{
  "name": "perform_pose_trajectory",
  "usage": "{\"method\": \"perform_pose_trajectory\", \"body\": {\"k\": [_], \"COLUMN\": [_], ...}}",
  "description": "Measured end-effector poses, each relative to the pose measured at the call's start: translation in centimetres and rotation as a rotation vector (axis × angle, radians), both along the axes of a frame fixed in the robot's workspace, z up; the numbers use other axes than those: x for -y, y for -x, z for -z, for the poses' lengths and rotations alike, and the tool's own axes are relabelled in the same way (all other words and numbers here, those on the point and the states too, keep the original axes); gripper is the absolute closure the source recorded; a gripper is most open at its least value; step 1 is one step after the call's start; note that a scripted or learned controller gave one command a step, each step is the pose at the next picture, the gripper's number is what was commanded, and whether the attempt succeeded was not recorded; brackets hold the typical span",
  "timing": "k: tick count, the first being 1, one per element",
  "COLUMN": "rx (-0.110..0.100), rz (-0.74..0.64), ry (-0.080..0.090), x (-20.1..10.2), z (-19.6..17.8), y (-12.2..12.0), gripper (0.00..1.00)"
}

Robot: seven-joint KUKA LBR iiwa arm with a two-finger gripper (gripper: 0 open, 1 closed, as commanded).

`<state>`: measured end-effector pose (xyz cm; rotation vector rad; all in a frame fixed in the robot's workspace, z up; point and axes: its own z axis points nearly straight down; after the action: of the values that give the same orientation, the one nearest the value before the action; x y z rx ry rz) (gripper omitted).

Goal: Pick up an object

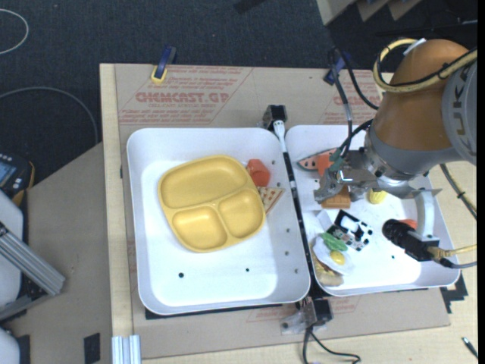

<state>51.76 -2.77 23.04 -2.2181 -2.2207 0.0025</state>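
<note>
Brown object [338, 199] just beneath tool [339, 179]

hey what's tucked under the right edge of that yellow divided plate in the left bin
An orange-red piece and a tan waffle-patterned piece stick out from beside the yellow divided plate in the left bin. Whether they reach beneath it, or anything else lies under it, is hidden.

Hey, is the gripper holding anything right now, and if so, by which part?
It cannot be told. The gripper sits low over the small items in the right bin, and the arm's wrist hides its tips.
</note>
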Motion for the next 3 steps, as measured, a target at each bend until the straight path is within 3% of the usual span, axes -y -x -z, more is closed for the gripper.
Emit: {"method": "perform_pose_trajectory", "body": {"k": [2,3], "rx": [0.003,0.005], "rz": [0.002,0.002], "ry": [0.001,0.001], "x": [0.3,0.6], "z": [1.3,-0.3], "y": [-0.9,0.3], "gripper": [1.00,1.00]}}
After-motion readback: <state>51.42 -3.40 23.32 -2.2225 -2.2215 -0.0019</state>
